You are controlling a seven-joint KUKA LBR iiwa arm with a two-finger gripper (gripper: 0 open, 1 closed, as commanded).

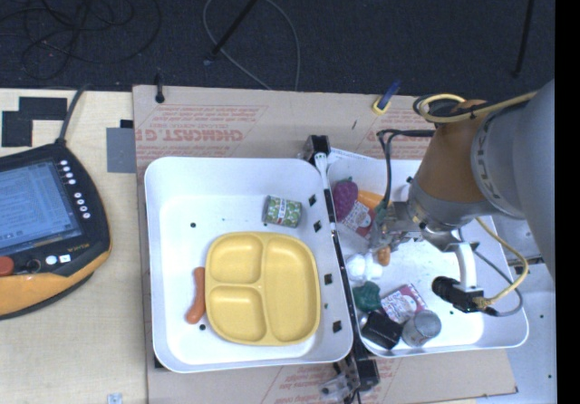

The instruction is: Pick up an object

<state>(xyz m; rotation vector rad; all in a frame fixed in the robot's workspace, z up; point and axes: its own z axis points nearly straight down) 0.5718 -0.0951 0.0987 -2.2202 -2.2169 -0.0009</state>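
Camera view: two white bins [163, 212] on cardboard [217, 121] (dark floor behind); end effector [388, 232] grip state can't be told.

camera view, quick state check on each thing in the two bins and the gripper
yellow divided plate: upright, flat in the left bin
sausage: lying left of the plate
green can: on its side above the plate
silver can: in the right bin
gripper: low over the right bin's clutter

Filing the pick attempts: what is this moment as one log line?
arm over right bin | gripper low among clutter | grasp unclear | yellow plate, sausage in left bin
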